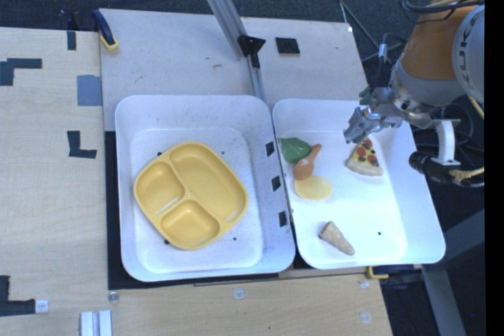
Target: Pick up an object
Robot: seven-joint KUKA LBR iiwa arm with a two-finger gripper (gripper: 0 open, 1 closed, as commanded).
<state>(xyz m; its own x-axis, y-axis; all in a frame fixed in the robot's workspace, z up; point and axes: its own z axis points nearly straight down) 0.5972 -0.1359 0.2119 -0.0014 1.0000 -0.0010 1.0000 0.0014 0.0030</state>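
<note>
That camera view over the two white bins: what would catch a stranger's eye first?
Probably the yellow divided tray, lying alone in the left bin. Next, the grey and orange arm reaching in from the right, its gripper just above a toy pizza slice in the right bin, among other play-food pieces.

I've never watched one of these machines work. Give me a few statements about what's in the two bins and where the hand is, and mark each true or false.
1. The yellow divided tray lies in the left bin. True.
2. The pizza slice sits in the tray. False: it lies in the right bin.
3. The hand hovers over the right bin, near the pizza slice. True.
4. The tray has five compartments. False: three.
5. A pale wedge lies in the right bin. True.
</note>
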